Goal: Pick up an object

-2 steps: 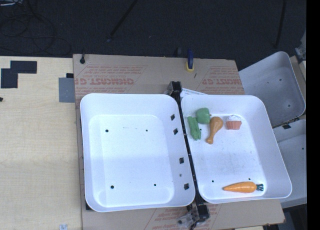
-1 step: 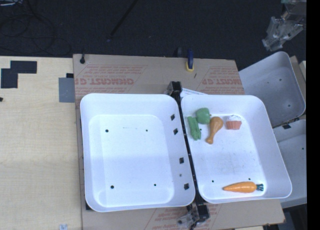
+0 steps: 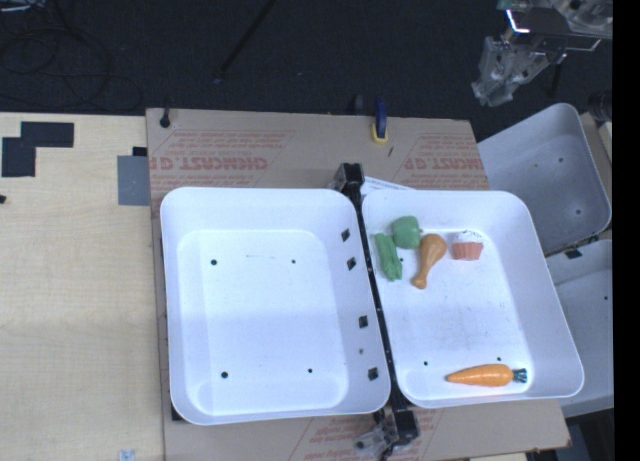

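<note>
1. Nearest the camera, an orange carrot (image 3: 484, 376) is lying along the right bin's (image 3: 540, 249) front edge.
2. Farther back, a green pod (image 3: 388, 256), green pepper (image 3: 406, 232), drumstick (image 3: 430, 258) and cupcake (image 3: 467, 246) are clustering together.
3. Beyond the bench, the gripper (image 3: 497, 79) is hanging, holding nothing.

Claw (image 3: 497, 77) hangs at upper right, clear of both bins; right bin (image 3: 540, 249) holds green pieces (image 3: 396, 243), drumstick (image 3: 429, 258), small cupcake (image 3: 467, 246) and carrot (image 3: 485, 376) near front wall.
</note>
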Controlling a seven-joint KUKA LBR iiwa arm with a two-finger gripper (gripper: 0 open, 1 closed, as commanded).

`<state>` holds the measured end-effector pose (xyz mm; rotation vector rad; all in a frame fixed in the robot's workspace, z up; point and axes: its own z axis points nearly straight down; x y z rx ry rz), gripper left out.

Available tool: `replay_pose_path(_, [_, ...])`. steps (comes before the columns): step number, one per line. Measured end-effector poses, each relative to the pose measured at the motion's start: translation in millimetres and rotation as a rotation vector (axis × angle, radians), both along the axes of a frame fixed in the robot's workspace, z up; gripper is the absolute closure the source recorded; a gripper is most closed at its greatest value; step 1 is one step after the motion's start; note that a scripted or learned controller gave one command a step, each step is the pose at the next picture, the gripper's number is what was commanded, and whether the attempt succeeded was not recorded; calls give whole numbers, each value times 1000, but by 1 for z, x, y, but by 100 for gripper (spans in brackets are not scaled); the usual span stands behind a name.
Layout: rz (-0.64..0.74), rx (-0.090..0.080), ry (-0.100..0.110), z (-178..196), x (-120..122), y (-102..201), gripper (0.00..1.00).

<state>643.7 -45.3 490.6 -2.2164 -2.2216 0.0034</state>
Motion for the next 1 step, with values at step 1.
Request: replay_pose_path(1, [-2,-1,-1,26,0,76,100])
